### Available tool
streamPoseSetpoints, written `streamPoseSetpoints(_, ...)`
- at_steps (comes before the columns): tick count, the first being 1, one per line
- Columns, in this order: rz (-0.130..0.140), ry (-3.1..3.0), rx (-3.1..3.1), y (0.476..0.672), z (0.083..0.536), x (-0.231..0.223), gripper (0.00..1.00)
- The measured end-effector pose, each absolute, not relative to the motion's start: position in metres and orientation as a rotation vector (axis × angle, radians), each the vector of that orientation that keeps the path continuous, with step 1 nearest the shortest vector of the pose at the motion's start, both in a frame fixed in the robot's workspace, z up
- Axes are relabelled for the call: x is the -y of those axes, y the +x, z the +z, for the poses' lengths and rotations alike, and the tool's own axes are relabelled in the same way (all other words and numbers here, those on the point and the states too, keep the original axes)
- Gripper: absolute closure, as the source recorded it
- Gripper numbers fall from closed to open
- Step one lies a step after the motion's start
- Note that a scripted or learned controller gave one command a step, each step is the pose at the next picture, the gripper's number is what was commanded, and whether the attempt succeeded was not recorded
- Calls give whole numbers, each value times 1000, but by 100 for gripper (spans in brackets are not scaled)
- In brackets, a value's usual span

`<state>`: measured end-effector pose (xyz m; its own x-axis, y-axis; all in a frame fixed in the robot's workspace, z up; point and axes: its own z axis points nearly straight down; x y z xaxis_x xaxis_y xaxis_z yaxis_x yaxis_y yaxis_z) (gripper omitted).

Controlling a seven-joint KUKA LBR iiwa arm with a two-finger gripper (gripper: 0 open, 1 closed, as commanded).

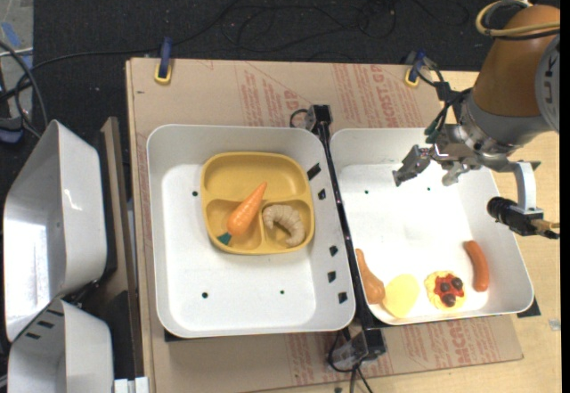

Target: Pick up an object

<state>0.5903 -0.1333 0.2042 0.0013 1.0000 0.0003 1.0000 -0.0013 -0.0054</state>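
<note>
Gripper [434, 165] was hanging over the upper part of the right bin [374, 146], coming in from the right on that grey arm with the orange band [517, 53]. Its fingers [410, 165] were spread apart, one dark tip on the left and one on the right, and nothing sat between them. They looked to be above the bare white floor of the bin rather than over any of the objects, though from that slanted angle I couldn't say how high up they were.

All the loose stuff in the right bin was down along the near edge, well apart from the gripper. From left to right: an orange-brown drumstick-shaped piece [368, 275] lying against the left wall, a pale yellow round thing [401, 294] just beside it, a little yellow tart with red and dark berries [444, 289], and a reddish sausage [478, 265] near the right wall, lying roughly upright in the picture.

Left bin [178, 231] had a yellow divided plate [254, 168] in it. A carrot [247, 208] lay tilted across the plate's divider, and a pale shrimp-looking piece [286, 223] sat in the lower right compartment, just beside the carrot.

Both bins sat side by side on the brown table [232, 84], with cables on the dark floor behind.
</note>
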Motion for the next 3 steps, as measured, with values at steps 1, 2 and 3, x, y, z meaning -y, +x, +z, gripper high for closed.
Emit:
streamPoseSetpoints(1,5,-2220,2218,591,161,130,0)
streamPoseSetpoints(2,6,-2220,2216,587,96,128,0)
streamPoseSetpoints(3,0,-2225,2219,589,111,128,100)
